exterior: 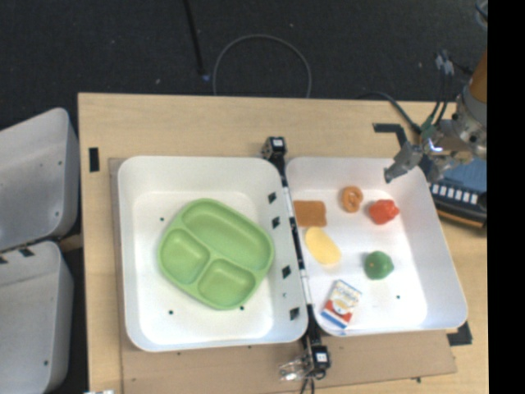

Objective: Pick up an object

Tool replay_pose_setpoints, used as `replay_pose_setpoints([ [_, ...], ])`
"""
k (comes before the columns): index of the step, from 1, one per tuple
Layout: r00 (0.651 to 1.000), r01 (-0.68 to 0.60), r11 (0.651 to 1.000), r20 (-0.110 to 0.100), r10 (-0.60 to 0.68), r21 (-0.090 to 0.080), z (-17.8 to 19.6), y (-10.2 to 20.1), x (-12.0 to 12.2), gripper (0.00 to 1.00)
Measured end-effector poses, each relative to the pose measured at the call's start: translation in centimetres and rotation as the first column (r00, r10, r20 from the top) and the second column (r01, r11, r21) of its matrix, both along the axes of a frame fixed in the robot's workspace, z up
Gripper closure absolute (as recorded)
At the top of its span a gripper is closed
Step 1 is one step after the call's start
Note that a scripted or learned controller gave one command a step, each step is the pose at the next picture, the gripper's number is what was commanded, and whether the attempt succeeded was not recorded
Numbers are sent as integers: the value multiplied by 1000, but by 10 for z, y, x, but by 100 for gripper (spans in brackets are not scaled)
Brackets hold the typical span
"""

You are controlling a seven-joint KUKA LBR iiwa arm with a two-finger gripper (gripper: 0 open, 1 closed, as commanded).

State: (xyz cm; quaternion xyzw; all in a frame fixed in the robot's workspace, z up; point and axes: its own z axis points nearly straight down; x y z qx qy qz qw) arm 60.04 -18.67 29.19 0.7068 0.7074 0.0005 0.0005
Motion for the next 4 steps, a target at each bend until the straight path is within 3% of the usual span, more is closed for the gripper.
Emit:
replay_pose_setpoints([
  [1, 1000, 2, 1000, -4, -2, -2, -51, -10, 5, 0],
  [3, 1000, -2, 1000, -4, 2, -2, -145, 1, 5, 0],
  [4, 1000, -3, 1000, 3, 3, -2, -131, 1, 6, 100],
])
